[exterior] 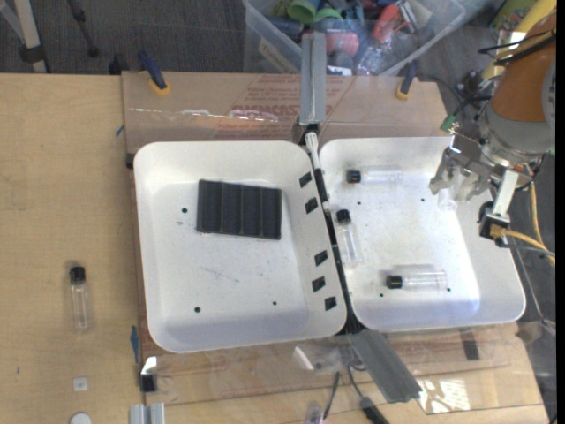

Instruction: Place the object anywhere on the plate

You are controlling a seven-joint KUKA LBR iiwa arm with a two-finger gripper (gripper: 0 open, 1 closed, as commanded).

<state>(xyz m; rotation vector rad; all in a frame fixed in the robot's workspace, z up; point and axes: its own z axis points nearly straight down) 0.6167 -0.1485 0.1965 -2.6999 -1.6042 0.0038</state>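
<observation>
Vials lie in the right bin (494,303); the dark ridged plate (239,208) sits in the left bin (177,321).
Three clear, black-capped vials rest in my right bin: one far (375,177), one along the left wall (348,237), one near (415,280). My gripper (465,182) hangs over that bin's far right edge, right of the far vial and apart from it. Whether its fingers are parted or pinched, I cannot tell. Another vial (79,295) lies on the bench (53,175), left of both bins.

3 clear vials (415,280) are lying scattered across the right bin (494,303), leaving gaps between them; the dark plate (239,209) (left bin (159,316)) is sitting unobstructed.
</observation>
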